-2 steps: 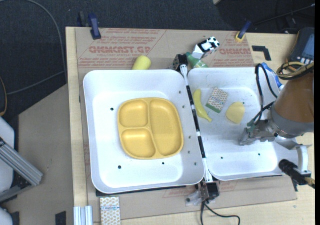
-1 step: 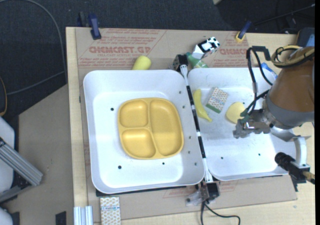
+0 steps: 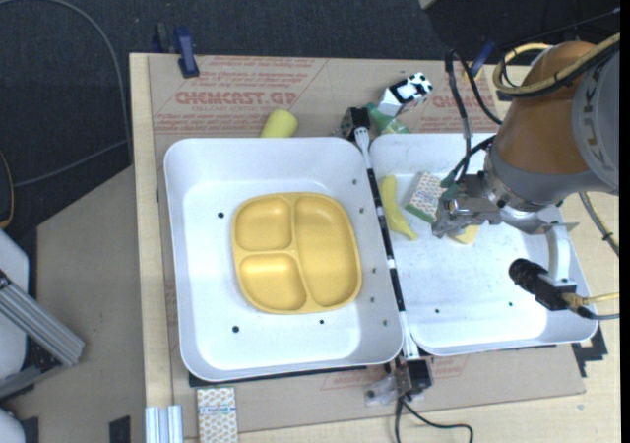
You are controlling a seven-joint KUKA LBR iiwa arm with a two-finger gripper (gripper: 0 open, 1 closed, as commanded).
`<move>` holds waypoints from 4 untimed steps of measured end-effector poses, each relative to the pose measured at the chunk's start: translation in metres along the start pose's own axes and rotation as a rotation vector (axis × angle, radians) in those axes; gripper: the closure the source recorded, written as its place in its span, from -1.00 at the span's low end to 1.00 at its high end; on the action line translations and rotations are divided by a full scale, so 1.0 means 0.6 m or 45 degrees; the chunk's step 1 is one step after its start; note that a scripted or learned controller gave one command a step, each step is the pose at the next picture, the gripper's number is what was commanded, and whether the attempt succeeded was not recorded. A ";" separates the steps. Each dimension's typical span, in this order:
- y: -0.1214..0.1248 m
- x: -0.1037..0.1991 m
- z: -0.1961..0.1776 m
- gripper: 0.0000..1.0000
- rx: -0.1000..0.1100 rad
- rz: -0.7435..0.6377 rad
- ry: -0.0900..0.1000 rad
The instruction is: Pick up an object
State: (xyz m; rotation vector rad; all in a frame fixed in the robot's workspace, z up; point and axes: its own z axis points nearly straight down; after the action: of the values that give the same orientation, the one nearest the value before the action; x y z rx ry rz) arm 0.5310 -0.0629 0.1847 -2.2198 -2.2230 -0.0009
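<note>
Overhead slanted view of the bench. My arm enters from the right and my gripper sits low over the far-left part of the right bin; from this angle I cannot tell whether it is open or closed, and nothing can be seen held in it. Three candidate objects lie in that bin. A slim curved yellow piece, banana-like, rests just beside the bin's left wall. A pale speckled square lies to its right, just beside my gripper on the far-left side. A small pale yellow scrap shows at the near-right edge of my gripper, partly hidden by it, so I cannot tell whether the two touch. The left bin holds a yellow plate with three compartments, lying flat near the bin's middle, well apart from my gripper. Outside the bins, on the printed cardboard sheet beyond their far walls, lie a short yellow cylinder behind the left bin and a black-and-white item behind the gap between the bins. A blue clamp grips the sheet's far-left edge.
</note>
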 end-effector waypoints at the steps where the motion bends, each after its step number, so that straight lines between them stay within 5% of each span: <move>1: 0.060 -0.157 0.004 1.00 -0.001 0.003 -0.004; 2: 0.126 -0.202 0.093 1.00 0.000 0.001 -0.003; 3: 0.095 -0.138 0.131 1.00 0.004 0.000 0.001; 4: 0.096 -0.139 0.131 -1.00 0.003 0.001 0.001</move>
State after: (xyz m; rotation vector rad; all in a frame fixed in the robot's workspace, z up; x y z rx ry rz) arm 0.5886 -0.1459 0.1062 -2.2190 -2.2212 0.0011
